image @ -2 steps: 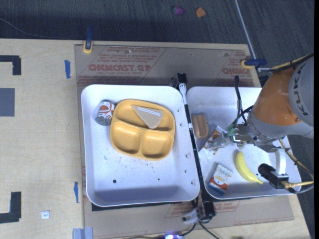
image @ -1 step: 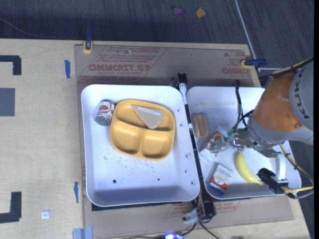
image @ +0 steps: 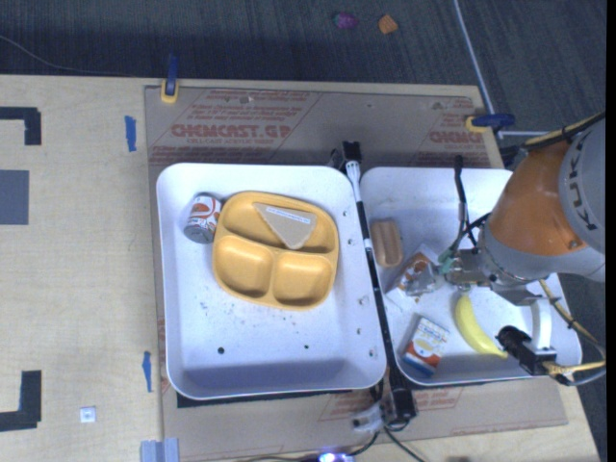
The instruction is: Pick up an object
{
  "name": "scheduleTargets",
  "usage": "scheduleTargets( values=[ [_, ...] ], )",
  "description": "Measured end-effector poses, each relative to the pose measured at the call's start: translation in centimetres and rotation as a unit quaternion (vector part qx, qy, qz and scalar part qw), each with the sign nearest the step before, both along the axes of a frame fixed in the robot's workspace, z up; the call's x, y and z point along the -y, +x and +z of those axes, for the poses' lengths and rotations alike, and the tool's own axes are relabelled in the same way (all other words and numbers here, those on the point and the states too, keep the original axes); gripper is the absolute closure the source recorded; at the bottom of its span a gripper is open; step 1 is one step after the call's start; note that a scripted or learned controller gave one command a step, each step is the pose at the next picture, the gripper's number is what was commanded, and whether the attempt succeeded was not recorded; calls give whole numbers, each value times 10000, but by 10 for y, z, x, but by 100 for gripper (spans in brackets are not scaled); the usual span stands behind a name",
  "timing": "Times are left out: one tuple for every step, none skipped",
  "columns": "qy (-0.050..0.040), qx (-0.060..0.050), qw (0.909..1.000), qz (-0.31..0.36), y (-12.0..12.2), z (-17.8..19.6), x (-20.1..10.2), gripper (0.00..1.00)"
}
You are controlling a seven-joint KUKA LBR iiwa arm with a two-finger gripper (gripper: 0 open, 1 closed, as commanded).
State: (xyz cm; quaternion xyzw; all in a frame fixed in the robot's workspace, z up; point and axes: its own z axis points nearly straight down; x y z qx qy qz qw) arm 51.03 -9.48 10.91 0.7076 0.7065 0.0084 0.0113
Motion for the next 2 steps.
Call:
scheduleTargets(
  values=[
    [-1,22,10000,0,-1,-1,0,0],
    [-1,23,10000,-3,-1,-1,0,0]
  ],
)
